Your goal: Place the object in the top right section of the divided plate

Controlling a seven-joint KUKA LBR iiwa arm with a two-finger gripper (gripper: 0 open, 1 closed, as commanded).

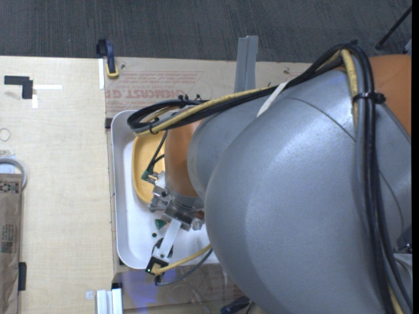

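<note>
Here the arm overhangs the yellow plate.

The pincer is dull metallic grey, below a smooth grey arm with an orange band. Just beside the pincer is a mustard-yellow plate, set in a white bin. Farther from the pincer, the worktop is pale beige, and the cardboard is brown with red lettering.
</note>
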